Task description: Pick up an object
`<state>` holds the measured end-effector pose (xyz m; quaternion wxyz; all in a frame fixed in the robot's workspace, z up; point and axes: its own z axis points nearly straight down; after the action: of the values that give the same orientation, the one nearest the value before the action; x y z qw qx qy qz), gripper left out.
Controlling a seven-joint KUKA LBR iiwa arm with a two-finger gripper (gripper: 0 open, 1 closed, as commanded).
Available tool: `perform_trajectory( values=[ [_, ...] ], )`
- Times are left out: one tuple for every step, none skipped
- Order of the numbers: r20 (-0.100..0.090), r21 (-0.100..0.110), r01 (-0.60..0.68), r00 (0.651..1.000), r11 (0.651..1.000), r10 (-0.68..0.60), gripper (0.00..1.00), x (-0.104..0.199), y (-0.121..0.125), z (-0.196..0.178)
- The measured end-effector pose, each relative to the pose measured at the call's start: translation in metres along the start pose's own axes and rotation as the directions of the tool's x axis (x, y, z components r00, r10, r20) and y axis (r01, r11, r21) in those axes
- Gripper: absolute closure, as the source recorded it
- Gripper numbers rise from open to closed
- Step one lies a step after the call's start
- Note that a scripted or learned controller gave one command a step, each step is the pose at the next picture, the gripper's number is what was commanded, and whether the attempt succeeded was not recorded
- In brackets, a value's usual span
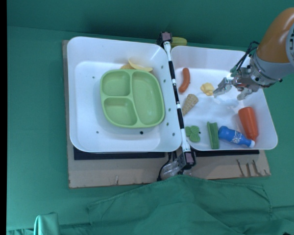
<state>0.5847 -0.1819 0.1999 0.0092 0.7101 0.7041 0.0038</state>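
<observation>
My gripper (233, 90) hangs over the right bin (220, 53), its fingers spread open with nothing between them. Just left of it lies a small yellow piece (207, 88). An orange carrot (248, 122) rests below the gripper near the bin's right wall. A blue bottle (235, 136) lies at the bin's front right, beside a green pod (213, 134) and a green leafy piece (192, 132). A red sausage (184, 79) and a tan cone (189, 103) lie toward the bin's left side.
The left bin (85, 58) holds a green divided plate (132, 98) with a yellow piece (139, 65) behind it. A divider rail (173, 87) runs between the bins. Green cloth (186, 204) bunches at the front.
</observation>
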Motion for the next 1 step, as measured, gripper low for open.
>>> perform_trajectory(
  values=[
    [0.003,-0.008,-0.003,1.000,1.000,0.003,1.00,-0.0017,0.0015,-0.0130]
  ],
)
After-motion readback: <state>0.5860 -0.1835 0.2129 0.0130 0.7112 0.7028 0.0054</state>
